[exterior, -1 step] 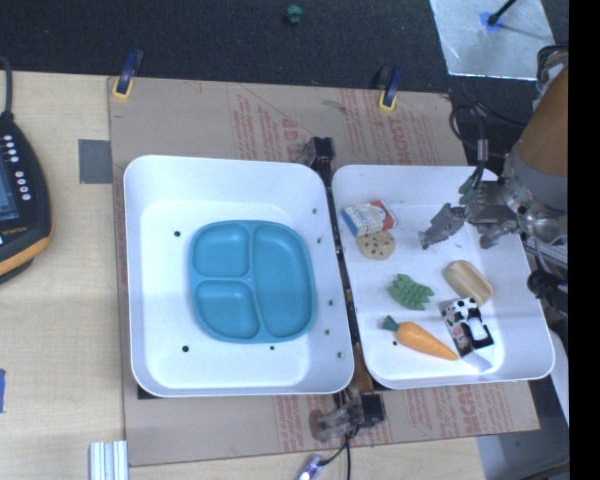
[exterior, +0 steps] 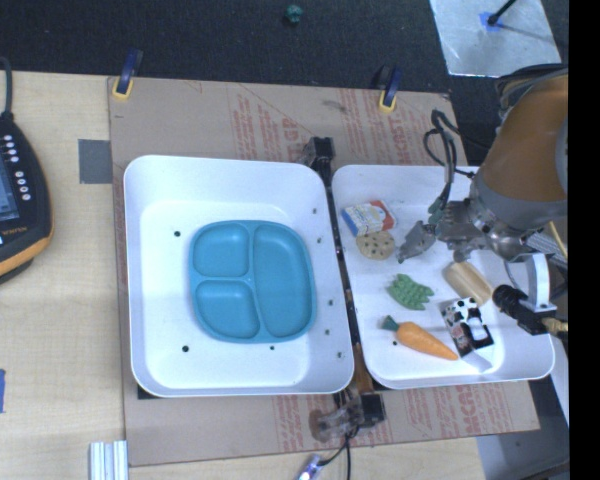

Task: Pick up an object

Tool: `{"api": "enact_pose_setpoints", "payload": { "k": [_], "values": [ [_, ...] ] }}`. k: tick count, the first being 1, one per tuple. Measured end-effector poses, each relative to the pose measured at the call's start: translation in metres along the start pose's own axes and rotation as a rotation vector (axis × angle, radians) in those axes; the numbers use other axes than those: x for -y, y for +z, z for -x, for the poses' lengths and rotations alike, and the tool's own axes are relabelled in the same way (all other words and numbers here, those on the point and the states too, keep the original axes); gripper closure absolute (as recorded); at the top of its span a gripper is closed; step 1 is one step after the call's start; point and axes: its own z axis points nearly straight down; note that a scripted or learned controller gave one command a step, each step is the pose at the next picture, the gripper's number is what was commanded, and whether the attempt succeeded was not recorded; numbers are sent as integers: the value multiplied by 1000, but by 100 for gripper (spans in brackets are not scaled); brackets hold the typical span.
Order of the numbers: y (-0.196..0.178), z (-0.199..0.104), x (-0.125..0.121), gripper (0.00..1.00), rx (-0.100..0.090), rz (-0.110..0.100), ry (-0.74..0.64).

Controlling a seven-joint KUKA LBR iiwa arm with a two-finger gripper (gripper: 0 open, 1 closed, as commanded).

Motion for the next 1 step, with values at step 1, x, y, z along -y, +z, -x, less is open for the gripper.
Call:
{"api": "enact_pose_setpoints", "payload": {
  "k": [1],
  "values": [
    [75,-4,18,0,-1,-1,0]
  ]
}}
